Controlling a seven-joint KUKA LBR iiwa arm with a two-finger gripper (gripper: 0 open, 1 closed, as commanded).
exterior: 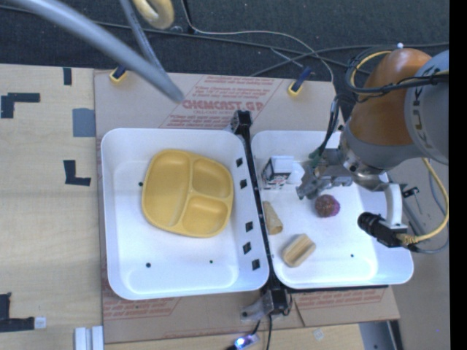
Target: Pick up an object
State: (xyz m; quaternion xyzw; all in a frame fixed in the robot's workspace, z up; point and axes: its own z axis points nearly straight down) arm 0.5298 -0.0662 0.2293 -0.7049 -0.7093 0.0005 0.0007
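My gripper (315, 186) hangs over the middle of the right bin (379, 268), below the arm's orange band. A dark red round object (327, 206) lies just to its lower right, close to the fingertips. A tan block (298, 249) rests nearer the front of that bin. A beige piece (272, 218) leans by the divider. A small white and black object (278, 170) sits at the bin's back left, just left of the gripper. Nothing shows between the fingers.
The left bin (124, 254) holds a yellow divided plate (187, 192). A black divider (252, 203) runs between the bins. Cables loop behind the bench, and a black fitting (379, 228) sticks out from the arm over the right bin's right side.
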